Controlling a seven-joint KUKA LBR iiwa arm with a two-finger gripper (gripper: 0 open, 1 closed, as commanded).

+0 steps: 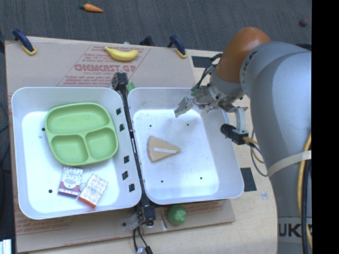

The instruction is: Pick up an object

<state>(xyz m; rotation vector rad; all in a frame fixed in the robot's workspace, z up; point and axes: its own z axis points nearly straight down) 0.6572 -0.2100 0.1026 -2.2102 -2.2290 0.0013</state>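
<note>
There are two white bins on the counter (21, 57), side by side. The left bin (21, 157) holds three things: one green divided plate (81, 132) with three sections, and two small packets at 6 o'clock from it, a dark one (70, 181) and an orange-white one (93, 189), lying just beside each other. The right bin (225, 168) holds one thing, a tan wedge (161, 149) with a pale label, lying flat near the bin's centre.

One gripper (185, 106) hangs over the upper part of the right bin, at 1 o'clock from the wedge and apart from it. Nothing is between its fingers; I cannot tell if they are open or closed.

Outside the bins I count one yellow banana (122, 53) on the cardboard at 12 o'clock, one green ball (177, 215) at the lower edge, and one orange carrot (92, 7) on the floor at the top. Three blue clamps hold the cardboard: one (24, 41) at the left corner, two (177, 45) near the top middle.

The counter is covered with brown cardboard with red print. The floor (159, 9) around it is dark grey carpet.
</note>
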